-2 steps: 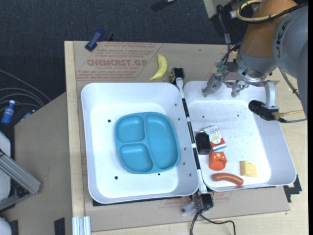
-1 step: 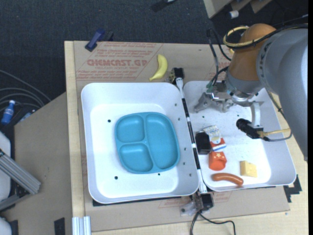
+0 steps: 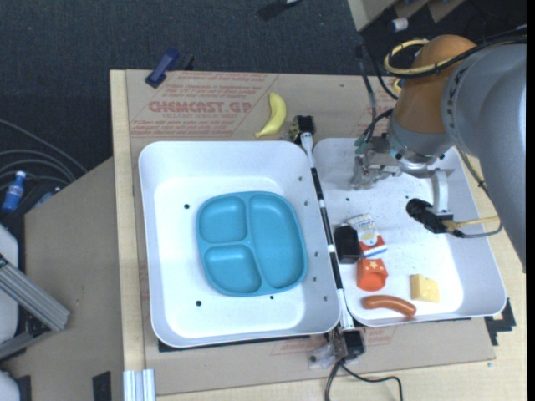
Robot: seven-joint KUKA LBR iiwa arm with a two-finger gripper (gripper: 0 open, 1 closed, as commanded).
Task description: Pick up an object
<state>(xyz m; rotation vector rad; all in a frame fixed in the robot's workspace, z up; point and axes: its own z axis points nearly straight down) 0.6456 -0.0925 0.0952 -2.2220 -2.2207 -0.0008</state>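
My end effector (image 3: 368,171) sits low over the right bin (image 3: 476,278), at about 11 o'clock within it, over bare white floor. From this slant I cannot tell whether it is open or closed, and I see nothing gripped. The things to pick lie together toward 7 o'clock in that bin, well apart from the end effector. A black block (image 3: 346,242) lies against the left wall. Just beside it, at its 2 o'clock, is a white packet (image 3: 366,228) with red and blue print. An orange piece (image 3: 373,274) sits at 6 o'clock from the packet. A sausage (image 3: 389,305) lies flat along the near wall, below the orange piece. A yellow wedge (image 3: 425,288) rests at 3 o'clock from the orange piece, close to the sausage's right end. The left bin (image 3: 167,224) holds a blue tray (image 3: 251,242) with three compartments, roughly centred. On the table (image 3: 209,107), at 12 o'clock from the left bin, a banana (image 3: 272,115) lies outside both bins.
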